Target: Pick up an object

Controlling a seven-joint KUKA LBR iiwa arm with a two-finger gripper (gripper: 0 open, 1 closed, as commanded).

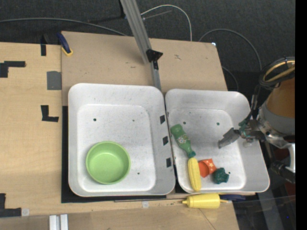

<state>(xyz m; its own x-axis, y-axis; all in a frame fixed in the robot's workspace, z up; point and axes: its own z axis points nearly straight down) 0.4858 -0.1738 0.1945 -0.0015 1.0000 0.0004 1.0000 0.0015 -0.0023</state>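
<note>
We see the grey arm with its orange band reaching in from the right, its two-finger gripper (229, 139) poised over the right part of the right shallow white bin (201, 99). From this angle we cannot tell how its jaws are set, and nothing shows between them.

In the near part of that bin lie a green plastic bottle (183, 140), a yellow toy corn cob (194, 174), a small orange-red block (207, 167) and a dark green lumpy toy (220, 176), all left of and nearer than the gripper.

The left shallow white bin (115, 92) holds a round light-green bowl (108, 162) in its near left corner. A yellow plastic bottle (203, 201) lies on the bench just beyond the right bin's near rim.
</note>
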